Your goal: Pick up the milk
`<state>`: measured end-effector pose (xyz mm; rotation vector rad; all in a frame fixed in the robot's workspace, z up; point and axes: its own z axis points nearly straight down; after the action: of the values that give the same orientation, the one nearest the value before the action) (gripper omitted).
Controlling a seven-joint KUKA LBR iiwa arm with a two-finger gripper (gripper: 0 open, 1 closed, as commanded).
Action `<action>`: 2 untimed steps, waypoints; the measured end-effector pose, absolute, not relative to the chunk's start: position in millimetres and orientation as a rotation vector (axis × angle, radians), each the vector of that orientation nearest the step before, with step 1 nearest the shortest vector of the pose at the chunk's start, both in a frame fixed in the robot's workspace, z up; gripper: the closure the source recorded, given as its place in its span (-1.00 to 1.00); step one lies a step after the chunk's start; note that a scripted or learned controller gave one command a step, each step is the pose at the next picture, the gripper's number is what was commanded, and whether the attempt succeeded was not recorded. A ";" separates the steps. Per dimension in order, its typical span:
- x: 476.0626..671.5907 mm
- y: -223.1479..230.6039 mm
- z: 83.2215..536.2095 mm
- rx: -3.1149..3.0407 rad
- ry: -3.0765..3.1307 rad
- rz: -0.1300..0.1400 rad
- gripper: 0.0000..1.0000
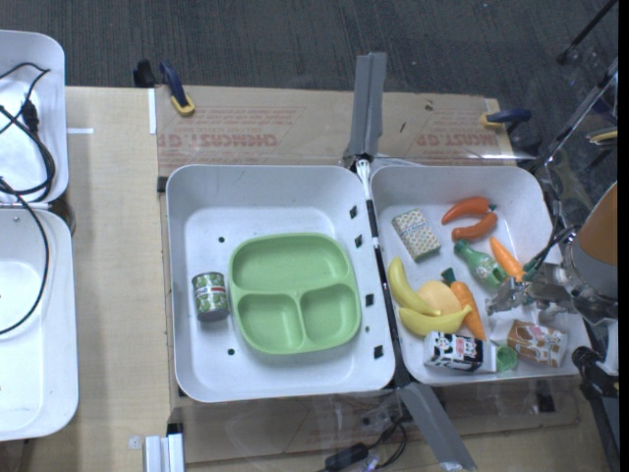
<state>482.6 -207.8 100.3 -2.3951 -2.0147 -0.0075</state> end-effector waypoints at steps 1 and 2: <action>477.1 -158.9 93.8 -2.418 -2.024 0.006 -1.00; 477.5 -213.5 114.4 -2.242 -2.195 -0.001 -1.00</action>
<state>477.5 -213.5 114.4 -2.2422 -2.1954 -0.0009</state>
